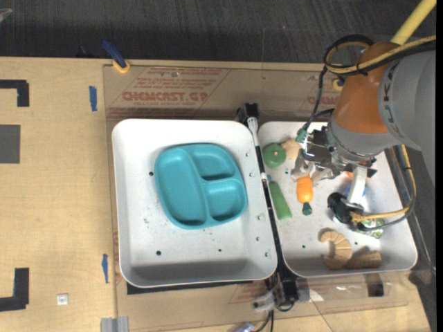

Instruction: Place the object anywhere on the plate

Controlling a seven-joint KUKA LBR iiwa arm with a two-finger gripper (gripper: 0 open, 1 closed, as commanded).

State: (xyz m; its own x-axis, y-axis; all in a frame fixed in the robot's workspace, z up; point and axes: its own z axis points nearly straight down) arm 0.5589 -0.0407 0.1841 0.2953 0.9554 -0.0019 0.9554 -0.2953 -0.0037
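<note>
A teal divided plate [201,184] lies in the left white bin [138,254]. My gripper [311,169] hangs over the upper middle of the right bin [398,251], under the grey and orange wrist. Just below it is a small orange carrot-like object [304,189]; I cannot tell whether it rests on the bin floor or is touched by the gripper. The gripper's body hides the tips from this angle.
The right bin also holds a green round piece [274,155], a green stick [279,200], a tiny dark green bit [306,210] and wooden pieces [336,244] [365,258] at the front. A black divider [263,178] separates the bins. Cables [360,216] trail beside the wrist.
</note>
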